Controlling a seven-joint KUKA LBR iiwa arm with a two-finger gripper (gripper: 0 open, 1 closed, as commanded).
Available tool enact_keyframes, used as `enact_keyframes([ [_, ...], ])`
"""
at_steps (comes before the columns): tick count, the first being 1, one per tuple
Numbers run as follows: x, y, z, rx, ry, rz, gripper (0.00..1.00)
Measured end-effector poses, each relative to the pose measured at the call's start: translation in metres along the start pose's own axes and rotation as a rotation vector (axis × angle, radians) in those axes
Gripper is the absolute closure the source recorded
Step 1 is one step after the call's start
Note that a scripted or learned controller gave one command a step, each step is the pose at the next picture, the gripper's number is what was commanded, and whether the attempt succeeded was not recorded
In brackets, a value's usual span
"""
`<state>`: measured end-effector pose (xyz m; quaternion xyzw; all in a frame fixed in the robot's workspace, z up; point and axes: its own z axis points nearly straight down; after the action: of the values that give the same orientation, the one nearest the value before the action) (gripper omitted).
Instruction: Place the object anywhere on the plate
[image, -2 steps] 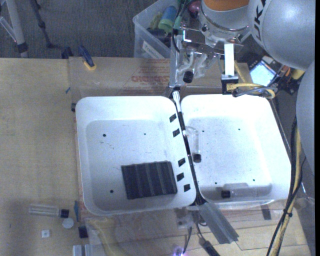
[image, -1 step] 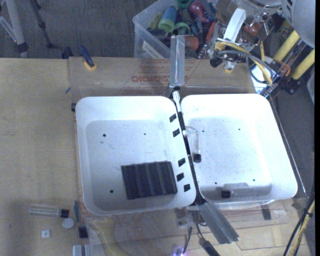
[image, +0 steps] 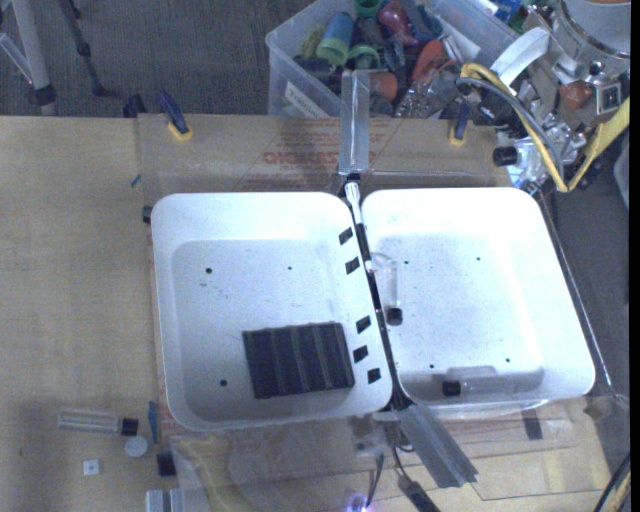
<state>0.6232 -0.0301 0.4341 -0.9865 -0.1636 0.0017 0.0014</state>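
Observation:
A black ridged plate (image: 298, 360) lies flat in the left bin (image: 180, 240), near its front wall. In the right bin (image: 530, 260) a clear tube with a black cap (image: 388, 292) rests along the left wall. A second clear tube with a black cap (image: 472, 381) lies against that bin's front wall. My arm's wrist assembly with the gripper (image: 545, 110) is raised beyond the right bin's far right corner, well away from both tubes and the plate. Nothing hangs from it that I can see.
A clear tub of colourful items (image: 390, 45) stands behind the bins. A metal bar (image: 353, 125) runs back from the seam between the bins. Loose tubes and caps (image: 100, 425) lie on the bench front left. Yellow cable (image: 535, 125) loops by the wrist.

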Motion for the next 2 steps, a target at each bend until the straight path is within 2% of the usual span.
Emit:
enact_keyframes([
  [1,0.038,-0.016,0.0,-0.004,0.002,-0.316,1.0],
  [2,-0.006,0.055,0.0,0.0,-0.002,-0.546,1.0],
])
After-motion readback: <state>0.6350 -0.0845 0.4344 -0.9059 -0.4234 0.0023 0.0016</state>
